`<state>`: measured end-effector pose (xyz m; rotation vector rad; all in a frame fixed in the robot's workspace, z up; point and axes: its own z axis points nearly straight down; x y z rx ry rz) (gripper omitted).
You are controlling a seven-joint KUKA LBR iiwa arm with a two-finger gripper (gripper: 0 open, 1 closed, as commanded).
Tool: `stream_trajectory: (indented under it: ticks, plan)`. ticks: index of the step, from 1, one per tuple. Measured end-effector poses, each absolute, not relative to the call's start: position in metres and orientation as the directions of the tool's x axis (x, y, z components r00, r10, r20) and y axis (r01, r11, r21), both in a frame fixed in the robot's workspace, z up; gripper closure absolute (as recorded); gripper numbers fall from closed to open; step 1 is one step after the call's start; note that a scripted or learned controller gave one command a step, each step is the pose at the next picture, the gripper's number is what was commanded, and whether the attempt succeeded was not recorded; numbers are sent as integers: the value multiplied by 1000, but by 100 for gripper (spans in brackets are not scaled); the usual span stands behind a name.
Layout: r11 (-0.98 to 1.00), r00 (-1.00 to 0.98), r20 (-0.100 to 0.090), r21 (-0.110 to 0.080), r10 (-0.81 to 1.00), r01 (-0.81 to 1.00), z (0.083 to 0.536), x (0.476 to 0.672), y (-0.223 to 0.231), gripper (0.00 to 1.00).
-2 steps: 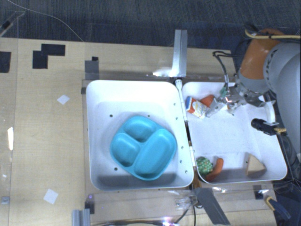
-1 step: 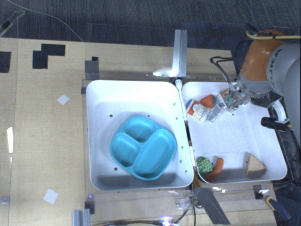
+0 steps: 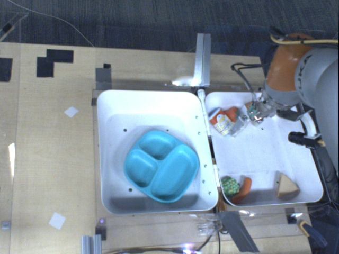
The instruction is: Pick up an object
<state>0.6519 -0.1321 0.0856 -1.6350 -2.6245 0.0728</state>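
Left bin (image 3: 108, 142): a blue divided plate (image 3: 161, 165). Right bin (image 3: 296, 163): my tool (image 3: 253, 114) low at the far edge; its grip I cannot tell. Beside it an orange packet (image 3: 225, 119), long axis running left–right, touching the tool's clear tip.

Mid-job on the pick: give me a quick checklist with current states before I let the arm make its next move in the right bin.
1. Gripper is over the right bin: ok.
2. Target near it: the orange and white item lies just beside the gripper: ok.
3. Item between the fingers: cannot tell, the wrist hides the tips.
4. Other objects stand apart from the target: green and orange toy and tan wedge sit at the near wall: ok.
5. Blue divided plate sits in the left bin, out of the way: ok.
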Motion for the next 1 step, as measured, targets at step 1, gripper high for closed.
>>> stream_trajectory:
  ticks: [1]
  plan:
    - [495,-494,27,-24,869,869,86,641,-163,0]
